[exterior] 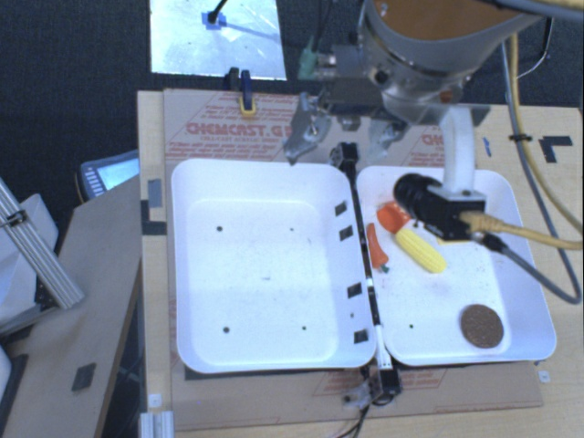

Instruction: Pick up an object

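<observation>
My gripper (pixel 345 140) hangs high over the back edge of the bench, above the divide between the two bins. Its fingers (pixel 302 135) stand wide apart, open, with nothing between them. In the right bin (pixel 525 272) lie a yellow corn cob (pixel 419 250), a thin orange carrot (pixel 376 245) along the left wall, a small red-orange piece (pixel 392 215) behind the corn, and a brown disc (pixel 481 325) near the front right corner. All of these lie well below and in front of the gripper.
The left bin (pixel 187 272) sits beside the right one, with a black clipped divider (pixel 360 263) between them. A cardboard sheet (pixel 228 130) lies under both. A reflective plate (pixel 216 24) lies behind, and a grey rail (pixel 36 254) stands at the far left.
</observation>
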`<state>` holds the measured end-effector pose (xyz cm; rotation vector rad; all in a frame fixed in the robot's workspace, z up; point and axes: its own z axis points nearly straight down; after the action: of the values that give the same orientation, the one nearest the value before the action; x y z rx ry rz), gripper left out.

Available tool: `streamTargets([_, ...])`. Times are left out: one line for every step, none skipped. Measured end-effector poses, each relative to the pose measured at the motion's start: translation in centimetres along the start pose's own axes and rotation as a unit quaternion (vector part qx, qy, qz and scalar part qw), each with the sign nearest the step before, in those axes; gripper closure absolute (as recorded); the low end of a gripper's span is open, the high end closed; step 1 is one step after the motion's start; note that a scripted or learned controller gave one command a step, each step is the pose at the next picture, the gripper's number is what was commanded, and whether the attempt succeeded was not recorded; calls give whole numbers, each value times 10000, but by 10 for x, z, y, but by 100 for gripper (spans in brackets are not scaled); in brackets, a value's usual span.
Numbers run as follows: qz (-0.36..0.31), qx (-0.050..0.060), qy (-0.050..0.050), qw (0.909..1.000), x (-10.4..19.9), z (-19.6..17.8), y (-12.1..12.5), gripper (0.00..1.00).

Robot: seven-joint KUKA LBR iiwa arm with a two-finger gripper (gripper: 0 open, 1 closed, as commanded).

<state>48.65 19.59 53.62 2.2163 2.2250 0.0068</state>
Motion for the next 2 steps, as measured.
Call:
streamTargets([-9, 8, -3, 10000, 19, 1, 0, 0])
streamTargets([-13, 9, -2, 10000, 39, 1, 0, 0])
